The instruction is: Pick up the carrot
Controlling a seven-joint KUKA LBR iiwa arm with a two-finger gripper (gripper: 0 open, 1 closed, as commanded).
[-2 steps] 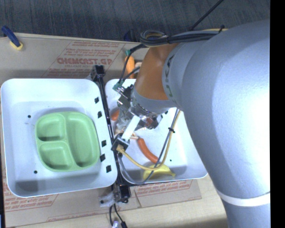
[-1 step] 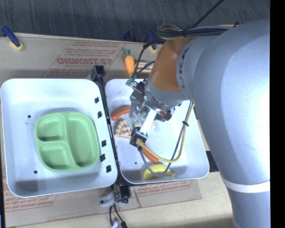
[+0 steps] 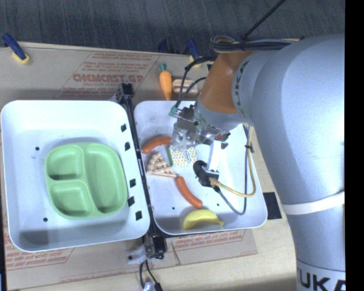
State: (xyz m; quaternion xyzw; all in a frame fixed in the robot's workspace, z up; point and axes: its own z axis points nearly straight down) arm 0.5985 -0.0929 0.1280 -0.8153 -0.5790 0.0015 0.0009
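The carrot (image 3: 165, 83) is orange with a green top. It lies on the cardboard just beyond the far rim of the right bin (image 3: 255, 214), outside both bins. My gripper (image 3: 182, 142) hangs low inside the right bin near its far left part, well in front of the carrot. It hovers over a pale checkered piece (image 3: 181, 157) and sits just right of an orange sausage (image 3: 156, 143). I see nothing held in it.
The right bin also holds a pizza slice (image 3: 160, 166), a second sausage (image 3: 188, 191) and a banana (image 3: 201, 219). A green divided plate (image 3: 85, 179) lies in the left bin (image 3: 15, 162). A black cable (image 3: 207, 174) hangs from the wrist.
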